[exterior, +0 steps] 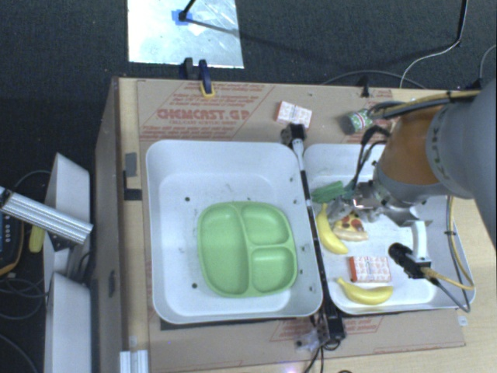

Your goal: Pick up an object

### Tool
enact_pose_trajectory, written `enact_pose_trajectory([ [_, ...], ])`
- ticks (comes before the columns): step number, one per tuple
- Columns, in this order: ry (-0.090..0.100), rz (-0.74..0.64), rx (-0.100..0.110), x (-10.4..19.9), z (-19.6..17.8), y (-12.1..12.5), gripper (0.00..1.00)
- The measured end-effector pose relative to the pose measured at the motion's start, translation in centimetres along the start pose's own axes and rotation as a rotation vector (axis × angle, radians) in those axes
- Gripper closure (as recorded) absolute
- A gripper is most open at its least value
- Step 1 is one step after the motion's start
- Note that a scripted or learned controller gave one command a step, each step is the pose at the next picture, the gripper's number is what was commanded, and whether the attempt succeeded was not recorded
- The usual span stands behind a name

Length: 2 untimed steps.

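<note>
Clearly, "CHEMCAST GP" on board (203, 115)

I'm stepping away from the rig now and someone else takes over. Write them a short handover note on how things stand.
End effector: low in the right bin, over the toy pizza slice; whether it is open or shut cannot be told, and nothing is seen held.
Right bin: two bananas, one by the divider, one at the near edge; a red and white box; a green object at the far side.
Left bin: a green divided plate.
Done: nothing lifted yet.
Left: grasp one object and raise it.
</note>
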<state>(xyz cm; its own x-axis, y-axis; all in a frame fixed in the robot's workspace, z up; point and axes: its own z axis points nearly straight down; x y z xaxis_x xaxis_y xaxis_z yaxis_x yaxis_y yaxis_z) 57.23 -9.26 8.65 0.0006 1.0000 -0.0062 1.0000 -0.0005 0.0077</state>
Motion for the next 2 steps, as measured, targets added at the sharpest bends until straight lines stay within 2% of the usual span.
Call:
enact_pose_trajectory([
  [1,0.004,-0.003,0.001,0.2,-1.0,0.0,1.00],
  [2,0.007,-0.005,0.003,7.6,-15.7,-1.4,1.00],
])
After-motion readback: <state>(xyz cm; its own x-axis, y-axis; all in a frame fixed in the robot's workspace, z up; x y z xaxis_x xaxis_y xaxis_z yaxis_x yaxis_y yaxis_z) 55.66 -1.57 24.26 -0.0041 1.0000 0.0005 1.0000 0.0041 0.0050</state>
